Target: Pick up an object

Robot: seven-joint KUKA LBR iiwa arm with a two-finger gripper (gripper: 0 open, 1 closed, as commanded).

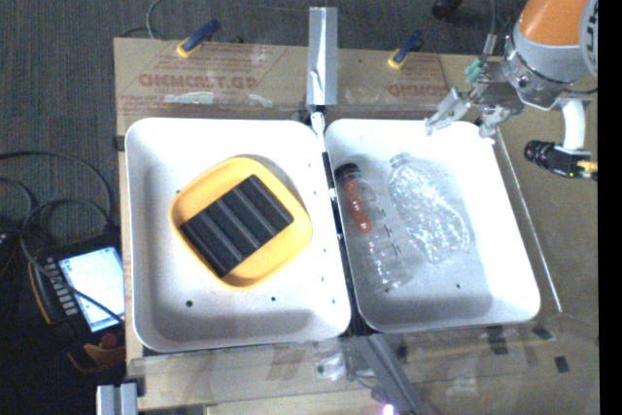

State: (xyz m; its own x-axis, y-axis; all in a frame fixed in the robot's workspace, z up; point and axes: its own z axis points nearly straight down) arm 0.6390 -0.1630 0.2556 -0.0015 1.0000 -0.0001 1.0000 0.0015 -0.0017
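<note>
Bottle (354, 197) lies in right bin (505, 238) — gripper (466, 113) open, above rim.

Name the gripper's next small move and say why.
Probably lower toward the clear plastic bottle in the right bin: the gripper hangs open above that bin's far rim, holding nothing, with the bottle lying unobstructed nearby.

Arm (562, 0), as we list it: a rounded orange band over a pale grey wrist housing, with a white edge showing at its far right. Beneath this we note a metal mounting block with a small teal fitting and thin dark cables. Gripper (466, 115): two slim, silver-grey metal fingers (444, 117) tapering to points.
</note>
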